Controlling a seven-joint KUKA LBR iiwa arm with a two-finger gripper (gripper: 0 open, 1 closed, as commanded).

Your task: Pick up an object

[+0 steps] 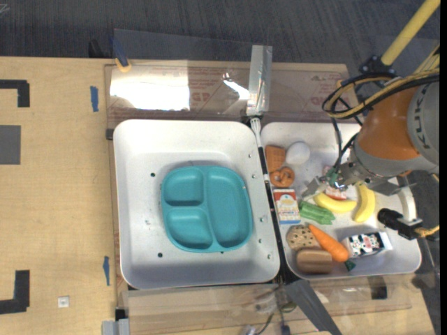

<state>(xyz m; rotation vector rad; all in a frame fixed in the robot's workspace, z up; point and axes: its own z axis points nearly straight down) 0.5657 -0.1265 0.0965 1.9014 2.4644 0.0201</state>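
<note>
Camera view: pincer [334, 185] low by banana [336, 203], reaching stage; grip state unclear; next, settle squarely onto banana.

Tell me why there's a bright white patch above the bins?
In the camera view, it's glare: light bouncing off the clear plastic sheet behind the white left bin. The teal divided plate stays evenly lit, with soft shadows only.
</note>
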